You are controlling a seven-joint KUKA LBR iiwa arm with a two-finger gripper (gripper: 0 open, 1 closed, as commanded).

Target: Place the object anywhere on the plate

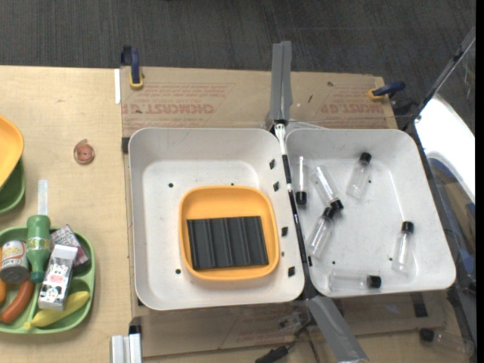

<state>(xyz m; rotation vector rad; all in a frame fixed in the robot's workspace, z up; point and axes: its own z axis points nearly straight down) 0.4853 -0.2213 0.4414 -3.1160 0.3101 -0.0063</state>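
An orange square plate (227, 200) with rounded corners sits in the middle of the left white bin (155, 203). A dark grey ribbed slab (228, 243) lies flat on it and covers most of its floor. In the right white bin (423, 203) lie several clear vials with black caps. One vial (360, 175) is near the back, two vials (327, 188) (321, 230) meet near the middle, one vial (300, 180) lies along the left wall, one vial (404, 246) is at the right, and another vial (354, 281) rests by the front wall.
Both bins rest on brown cardboard (197, 104) held by clamps (133, 68). On the wooden bench to the left stands a green tray (76, 312) of toy food and a bottle, an orange bowl (7, 153) and a small pink disc (84, 153).
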